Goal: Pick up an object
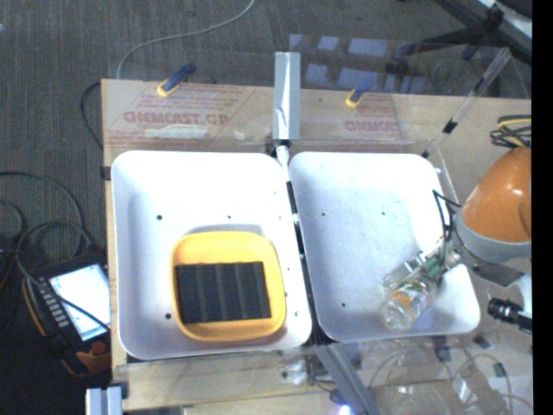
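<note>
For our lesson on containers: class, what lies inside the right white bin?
Inside the right bin, a clear plastic bottle lies on its side near the front right corner, with the tool right at it. The arm covers the bin's right rim.

- 2 clamps, one [175,79] at the bench's far left, one [353,98] further right, both yellow-tipped.
- A grey upright post [285,98] stands behind the bins' shared edge.
- A tablet-like device [71,299] lies on the floor, left of the bench.

The arm [501,210] is cut off at the right edge — the tool [429,266] too blurred to read.
</note>
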